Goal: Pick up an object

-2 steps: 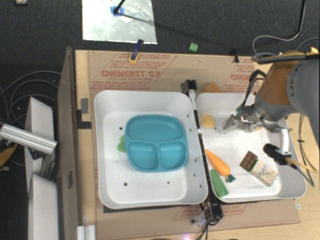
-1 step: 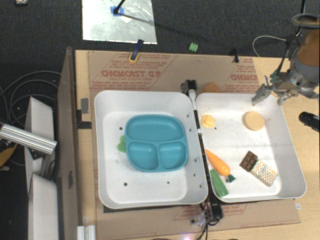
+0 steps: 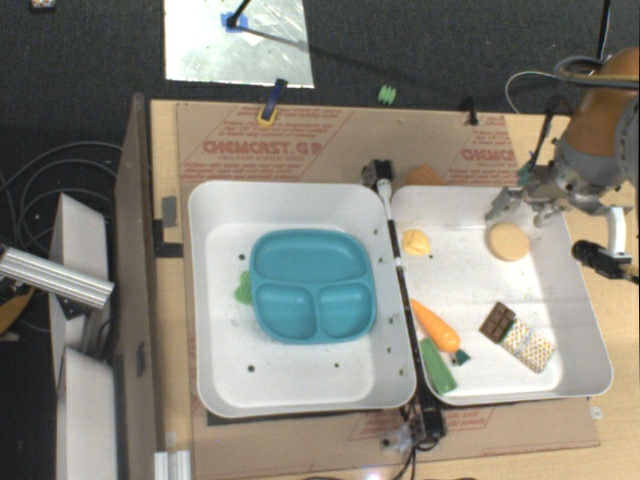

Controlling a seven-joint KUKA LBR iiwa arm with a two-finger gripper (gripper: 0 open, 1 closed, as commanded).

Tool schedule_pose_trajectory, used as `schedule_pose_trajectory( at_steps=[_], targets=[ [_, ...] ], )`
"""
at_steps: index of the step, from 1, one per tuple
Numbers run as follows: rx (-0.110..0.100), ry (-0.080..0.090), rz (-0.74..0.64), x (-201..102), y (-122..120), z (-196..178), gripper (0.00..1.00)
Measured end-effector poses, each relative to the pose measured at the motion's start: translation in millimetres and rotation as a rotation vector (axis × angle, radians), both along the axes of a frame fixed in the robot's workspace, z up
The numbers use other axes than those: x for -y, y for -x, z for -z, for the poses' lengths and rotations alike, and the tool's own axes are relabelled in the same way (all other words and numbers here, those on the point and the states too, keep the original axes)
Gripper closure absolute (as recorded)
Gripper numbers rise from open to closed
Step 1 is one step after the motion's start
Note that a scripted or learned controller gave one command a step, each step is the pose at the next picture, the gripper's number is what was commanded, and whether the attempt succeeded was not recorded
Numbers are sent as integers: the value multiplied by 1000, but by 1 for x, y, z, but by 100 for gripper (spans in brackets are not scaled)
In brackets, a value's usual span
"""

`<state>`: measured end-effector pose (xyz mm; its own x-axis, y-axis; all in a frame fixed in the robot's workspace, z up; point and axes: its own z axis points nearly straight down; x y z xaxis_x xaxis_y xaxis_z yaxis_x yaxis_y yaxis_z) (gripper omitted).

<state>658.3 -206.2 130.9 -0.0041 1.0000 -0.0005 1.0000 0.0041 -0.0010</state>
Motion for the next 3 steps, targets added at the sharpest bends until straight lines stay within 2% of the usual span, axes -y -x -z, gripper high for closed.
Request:
schedule_pose_trajectory(
  at_steps=[1, 2, 3],
  targets=[
    [13, 8, 1, 2, 6, 44, 0],
    [9, 3, -1, 0, 6, 33, 100],
    [8, 3, -3, 0, 7, 34, 0]
  ],
)
